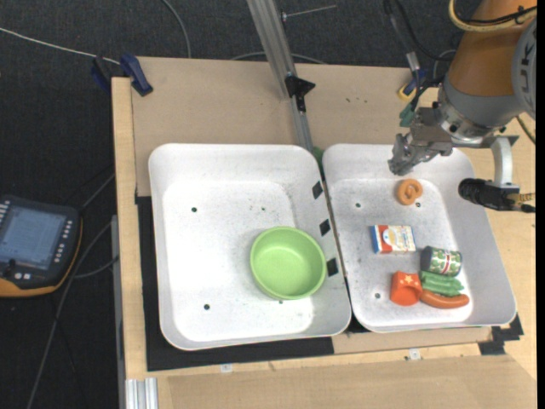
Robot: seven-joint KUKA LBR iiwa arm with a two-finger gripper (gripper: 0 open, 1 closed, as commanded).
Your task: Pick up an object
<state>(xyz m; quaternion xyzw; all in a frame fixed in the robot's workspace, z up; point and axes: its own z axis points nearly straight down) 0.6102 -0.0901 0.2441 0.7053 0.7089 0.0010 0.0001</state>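
While the arm is reaching in from the upper right of the frame, you are looking at a gripper [407,164] hanging over the upper part of the right bin [490,254], just above and left of the ring [410,192]. The ring, small and orange, is lying flat on the bin floor and apart from everything else, so it is probably the piece being lined up. How wide the tool is standing is not something you can tell from this angle, and nothing is showing in its grasp.

The other pieces are sitting lower in that bin: the carton [392,239] near the middle, the can [441,261] to its lower right, the cup [405,289] near the bottom edge, and the sausage [444,299] touching or almost touching the cup. Because they are crowding together, they are looking harder to take cleanly.

In the left bin [183,228], the bowl [288,262] is resting alone at lower right.
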